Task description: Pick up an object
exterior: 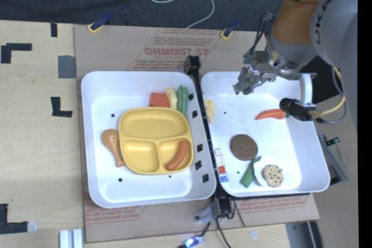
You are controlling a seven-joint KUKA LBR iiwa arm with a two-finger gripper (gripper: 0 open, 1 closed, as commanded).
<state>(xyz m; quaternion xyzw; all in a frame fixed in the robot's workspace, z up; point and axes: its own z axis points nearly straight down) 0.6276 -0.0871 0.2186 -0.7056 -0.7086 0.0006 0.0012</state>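
nearby, tool [244,85] state unclear over right bin [302,183], red pepper [270,115], brown patty [244,147], cookie [271,175]

Hand [244,86] low, wrist bent leftward

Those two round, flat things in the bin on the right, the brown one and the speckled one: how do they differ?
The brown disc is plain, dark and larger; the speckled cookie is pale with dark chips and smaller. The disc lies mid-bin, while the cookie sits nearer the front edge, beside a green piece. Both are round, lie flat, and rest apart from the claw.
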